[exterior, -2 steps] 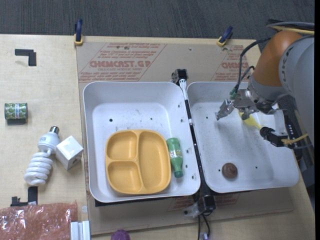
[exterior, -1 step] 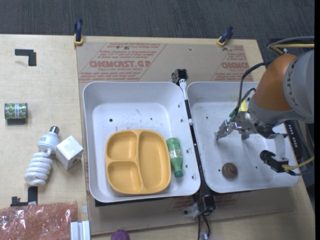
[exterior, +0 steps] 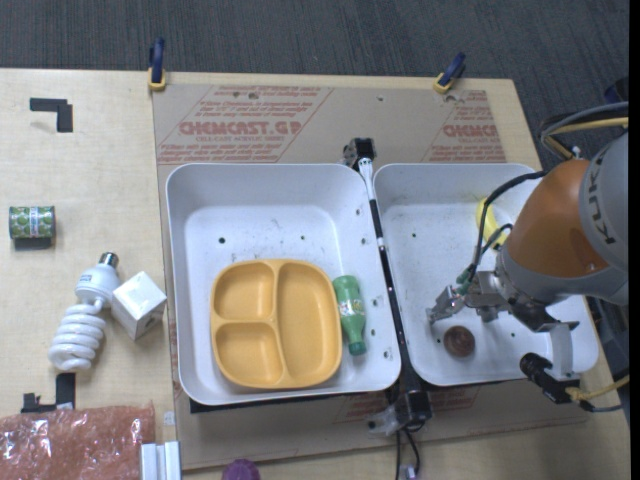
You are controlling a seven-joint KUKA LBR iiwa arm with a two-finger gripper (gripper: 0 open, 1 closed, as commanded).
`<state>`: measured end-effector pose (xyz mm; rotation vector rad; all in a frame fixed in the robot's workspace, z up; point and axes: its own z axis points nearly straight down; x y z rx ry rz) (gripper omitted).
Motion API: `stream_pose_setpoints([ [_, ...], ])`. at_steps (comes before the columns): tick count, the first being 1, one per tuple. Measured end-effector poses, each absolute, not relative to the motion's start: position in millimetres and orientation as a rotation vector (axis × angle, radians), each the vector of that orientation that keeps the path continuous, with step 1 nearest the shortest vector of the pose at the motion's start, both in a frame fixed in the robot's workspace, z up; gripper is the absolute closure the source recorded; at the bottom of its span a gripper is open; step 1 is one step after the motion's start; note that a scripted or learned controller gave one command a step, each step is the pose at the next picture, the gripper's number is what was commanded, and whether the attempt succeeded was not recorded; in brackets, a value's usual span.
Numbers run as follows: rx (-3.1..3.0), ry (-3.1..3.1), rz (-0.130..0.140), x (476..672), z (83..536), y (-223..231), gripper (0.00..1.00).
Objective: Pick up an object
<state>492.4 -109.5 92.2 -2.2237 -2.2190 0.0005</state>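
My gripper hangs low in the right bin, near its front middle, and stands open with nothing between its fingers. A small brown round object lies on the bin floor just in front of the gripper, apart from it. A yellow object shows at the back of the right bin, partly hidden by the arm's orange band. In the left bin, a yellow divided plate lies flat with a green bottle along its right edge.
The ridge between the bins runs just left of the gripper. On the bench to the left lie a white spiral bulb, a white cube, a small green can and a pink bag.
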Motion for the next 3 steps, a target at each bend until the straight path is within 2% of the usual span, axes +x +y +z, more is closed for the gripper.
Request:
stream_pose_setpoints([
  [1,-2.228,-2.218,-0.002,493.6,102,-110,1.0],
  [2,-2.225,-2.22,-0.001,478.2,143,-130,1.0],
  [3,-2.224,-2.221,-0.001,482.0,92,-215,1.0],
])
